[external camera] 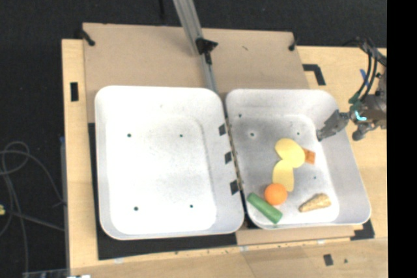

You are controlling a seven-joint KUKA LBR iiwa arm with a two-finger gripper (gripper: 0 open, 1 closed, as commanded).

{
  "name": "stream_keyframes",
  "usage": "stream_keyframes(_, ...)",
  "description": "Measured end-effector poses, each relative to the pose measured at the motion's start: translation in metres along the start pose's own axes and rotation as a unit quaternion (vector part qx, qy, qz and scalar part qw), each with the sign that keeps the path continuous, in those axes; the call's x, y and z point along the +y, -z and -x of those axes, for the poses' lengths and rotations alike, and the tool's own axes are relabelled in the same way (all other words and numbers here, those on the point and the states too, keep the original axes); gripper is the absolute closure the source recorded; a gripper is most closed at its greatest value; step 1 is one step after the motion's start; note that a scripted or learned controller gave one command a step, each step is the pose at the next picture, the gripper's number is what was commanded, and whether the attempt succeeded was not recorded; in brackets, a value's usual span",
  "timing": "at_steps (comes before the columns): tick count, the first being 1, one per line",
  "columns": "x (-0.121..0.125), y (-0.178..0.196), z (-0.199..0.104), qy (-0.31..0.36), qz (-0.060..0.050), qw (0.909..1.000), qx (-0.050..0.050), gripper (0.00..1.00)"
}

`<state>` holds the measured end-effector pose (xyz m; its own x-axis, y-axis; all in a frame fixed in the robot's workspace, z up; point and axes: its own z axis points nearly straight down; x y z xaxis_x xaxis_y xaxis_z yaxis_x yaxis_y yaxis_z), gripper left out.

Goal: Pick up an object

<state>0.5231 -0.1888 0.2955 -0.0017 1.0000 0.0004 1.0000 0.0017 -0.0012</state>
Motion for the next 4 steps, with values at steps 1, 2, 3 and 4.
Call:
stream_keyframes(1,0.001,0.002,0.000,0.000,0.002,1.0000,-0.001,0.00)
stream_keyframes(2,-0.007,-0.044,0.000,-0.001,0.000,1.0000,-0.001,0.00)
stream_keyframes(3,-0.009,-0.097,0.011,-0.002,-0.001,1.0000,-0.001,0.00)
stream_keyframes(4,-0.015,-0.146,0.005,-0.002,-0.001,1.0000,0.000,0.00)
